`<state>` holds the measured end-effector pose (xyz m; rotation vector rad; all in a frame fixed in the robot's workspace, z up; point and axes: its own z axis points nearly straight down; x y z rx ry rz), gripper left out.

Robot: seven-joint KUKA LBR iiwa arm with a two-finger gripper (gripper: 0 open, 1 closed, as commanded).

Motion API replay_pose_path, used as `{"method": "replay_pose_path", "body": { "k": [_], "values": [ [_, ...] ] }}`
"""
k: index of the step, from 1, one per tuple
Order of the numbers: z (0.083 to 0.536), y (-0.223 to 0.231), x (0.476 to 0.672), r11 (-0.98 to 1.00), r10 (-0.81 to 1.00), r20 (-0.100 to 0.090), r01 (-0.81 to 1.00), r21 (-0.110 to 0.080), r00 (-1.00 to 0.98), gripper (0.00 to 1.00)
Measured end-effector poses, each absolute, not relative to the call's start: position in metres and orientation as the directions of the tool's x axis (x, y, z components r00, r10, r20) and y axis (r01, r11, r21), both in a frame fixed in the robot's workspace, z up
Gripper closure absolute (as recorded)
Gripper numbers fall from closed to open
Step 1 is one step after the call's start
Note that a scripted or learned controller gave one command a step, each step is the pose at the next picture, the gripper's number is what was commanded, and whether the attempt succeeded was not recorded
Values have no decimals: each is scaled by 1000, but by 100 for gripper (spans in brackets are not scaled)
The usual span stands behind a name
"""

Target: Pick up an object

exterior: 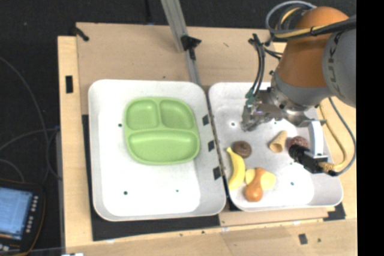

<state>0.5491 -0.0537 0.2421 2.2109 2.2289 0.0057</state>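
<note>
Toy foods lie clustered in the near half of the right bin [324,192]: an orange pear-shaped piece [256,186] nearest the camera, touching a pale yellow piece [267,179] on its right, with a yellow banana [236,167] just to their left along the bin's inner wall. Slightly farther in sit a brown chocolate doughnut [242,148], a tan cone [277,141] and a dark reddish piece [297,142] beside the arm's hardware. Above the bin's far half hangs the gripper [251,123], its tips pointing down over bare white floor left of the cone; whether it is wide or narrow cannot be told, and nothing is seen between its tips. A green divided plate [162,130] rests in the left bin [102,189]. No legible writing appears anywhere.
</note>
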Motion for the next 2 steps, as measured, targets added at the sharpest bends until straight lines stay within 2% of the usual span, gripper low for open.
{"method": "replay_pose_path", "body": {
  "k": [2],
  "values": [
    [254, 54, 556, 8, 1000, 1, 1000, 2, -8, 100]
  ]
}}
